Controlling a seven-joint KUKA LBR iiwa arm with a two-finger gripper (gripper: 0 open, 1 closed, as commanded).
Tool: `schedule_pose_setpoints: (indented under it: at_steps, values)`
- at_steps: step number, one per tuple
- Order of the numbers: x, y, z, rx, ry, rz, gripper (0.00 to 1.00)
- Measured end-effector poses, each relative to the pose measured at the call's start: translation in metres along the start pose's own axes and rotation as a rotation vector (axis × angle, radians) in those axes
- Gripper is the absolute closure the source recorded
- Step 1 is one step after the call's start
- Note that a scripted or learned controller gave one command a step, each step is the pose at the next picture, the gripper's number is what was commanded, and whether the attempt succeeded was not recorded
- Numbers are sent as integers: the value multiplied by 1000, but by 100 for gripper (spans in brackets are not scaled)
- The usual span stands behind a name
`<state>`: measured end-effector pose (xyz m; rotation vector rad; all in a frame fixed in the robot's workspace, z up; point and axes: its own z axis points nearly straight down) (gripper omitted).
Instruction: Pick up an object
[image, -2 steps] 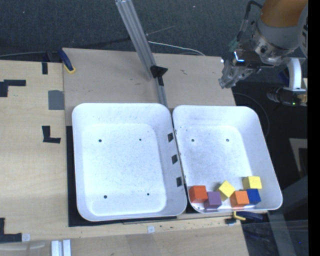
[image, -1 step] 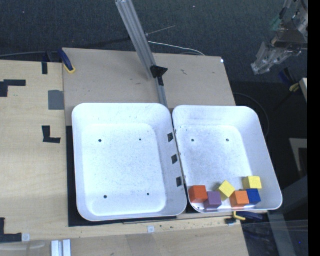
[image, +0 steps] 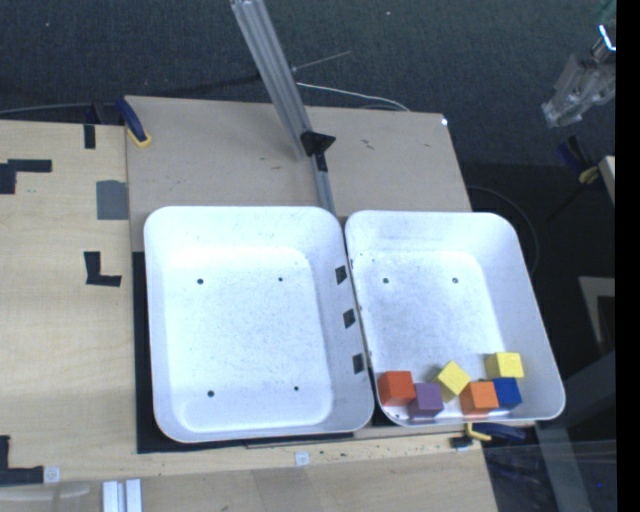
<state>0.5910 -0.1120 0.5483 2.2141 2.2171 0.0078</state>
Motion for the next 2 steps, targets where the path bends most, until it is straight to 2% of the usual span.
schedule_pose_setpoints:
  at_steps: [1,2]
  values:
    - [-23,-6,6,10,1,2,100]
    - [-75,17,7,10,-1,5,100]
